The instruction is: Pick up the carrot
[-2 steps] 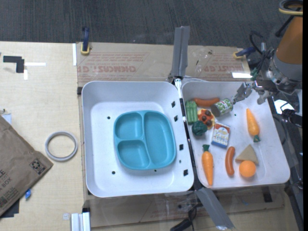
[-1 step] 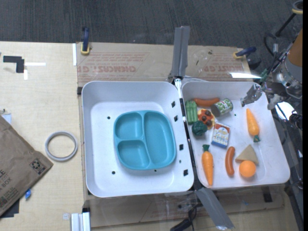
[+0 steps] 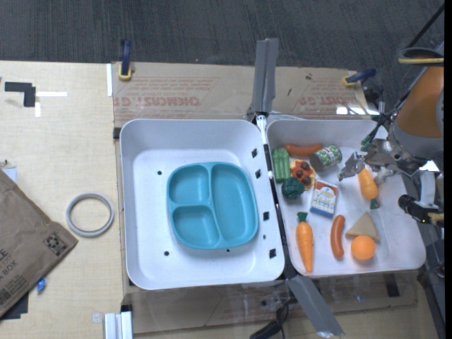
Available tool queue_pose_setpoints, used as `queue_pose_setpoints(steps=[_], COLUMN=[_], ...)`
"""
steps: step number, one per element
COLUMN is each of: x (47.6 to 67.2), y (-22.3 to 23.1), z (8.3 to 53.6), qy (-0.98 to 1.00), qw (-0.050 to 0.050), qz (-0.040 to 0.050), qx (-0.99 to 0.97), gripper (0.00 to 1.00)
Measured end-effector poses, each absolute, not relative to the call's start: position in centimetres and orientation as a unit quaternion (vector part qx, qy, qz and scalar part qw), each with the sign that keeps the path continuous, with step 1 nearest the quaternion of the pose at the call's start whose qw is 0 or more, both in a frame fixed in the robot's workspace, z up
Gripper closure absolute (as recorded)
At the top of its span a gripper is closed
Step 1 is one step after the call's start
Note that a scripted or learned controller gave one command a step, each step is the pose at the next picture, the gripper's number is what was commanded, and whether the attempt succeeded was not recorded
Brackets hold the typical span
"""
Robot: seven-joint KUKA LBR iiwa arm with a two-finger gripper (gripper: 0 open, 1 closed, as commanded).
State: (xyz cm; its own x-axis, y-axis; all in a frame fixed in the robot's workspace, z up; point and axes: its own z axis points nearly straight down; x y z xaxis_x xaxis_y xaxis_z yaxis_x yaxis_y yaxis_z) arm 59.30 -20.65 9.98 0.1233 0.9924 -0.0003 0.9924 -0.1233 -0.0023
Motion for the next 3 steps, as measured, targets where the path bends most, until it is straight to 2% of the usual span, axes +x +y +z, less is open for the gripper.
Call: queue_pose_setpoints(steps=[1, 2, 3], x=[59.3, 59.8, 54.3], y=[-20.6, -15.0, -15.8], z=[10.6, 22.8, 23.5], qy=[-0.663, -0.670, -0.668], qw=[0.003, 0.001, 0.002], qz=[0.0021, 0.0018, 0.0027], qx=[-0.749, -0.742, -0.744], gripper=[1.00, 1.00, 1.00])
